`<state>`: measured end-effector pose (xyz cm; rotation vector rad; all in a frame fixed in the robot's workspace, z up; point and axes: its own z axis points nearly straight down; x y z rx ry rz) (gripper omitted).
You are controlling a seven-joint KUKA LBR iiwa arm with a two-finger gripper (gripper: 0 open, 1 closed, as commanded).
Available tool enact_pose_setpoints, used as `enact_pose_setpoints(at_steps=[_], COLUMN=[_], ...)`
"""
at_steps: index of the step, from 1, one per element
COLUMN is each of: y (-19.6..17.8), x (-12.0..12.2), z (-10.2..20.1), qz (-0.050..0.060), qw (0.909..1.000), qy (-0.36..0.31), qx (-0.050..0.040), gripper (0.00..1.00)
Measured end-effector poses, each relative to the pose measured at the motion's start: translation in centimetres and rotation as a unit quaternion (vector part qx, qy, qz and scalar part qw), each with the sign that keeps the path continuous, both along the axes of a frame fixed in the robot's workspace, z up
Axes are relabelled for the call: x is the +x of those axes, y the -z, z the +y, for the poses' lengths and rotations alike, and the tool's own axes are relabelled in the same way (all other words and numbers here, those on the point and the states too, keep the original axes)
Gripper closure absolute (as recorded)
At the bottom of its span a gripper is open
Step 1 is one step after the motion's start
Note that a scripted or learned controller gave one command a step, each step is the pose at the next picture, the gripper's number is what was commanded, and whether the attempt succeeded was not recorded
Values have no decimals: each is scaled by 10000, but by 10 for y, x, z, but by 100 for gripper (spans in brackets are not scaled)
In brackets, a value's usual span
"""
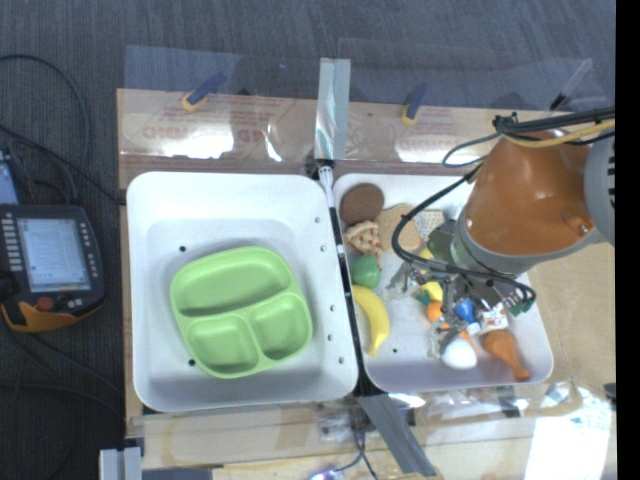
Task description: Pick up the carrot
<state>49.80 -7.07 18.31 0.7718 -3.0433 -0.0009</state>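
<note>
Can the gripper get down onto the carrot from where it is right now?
Probably yes. The gripper hangs in the right bin, and the carrot lies just beside it by the bin's near right corner, its top uncovered. A white egg close by and the bin wall leave little room.

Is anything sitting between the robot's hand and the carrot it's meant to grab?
Hard to say. The hand hangs over a crowded heap in the right bin. The carrot seems partly hidden among small toys, so those likely crowd the grasp.

Dark grey carpet floor surrounds the wooden bench.
</note>
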Motion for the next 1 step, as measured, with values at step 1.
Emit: enact_pose_setpoints(at_steps=[1], y=[70], x=[5], z=[-34], qz=[24], qw=[10000], qy=[10], qx=[15], gripper=[0])
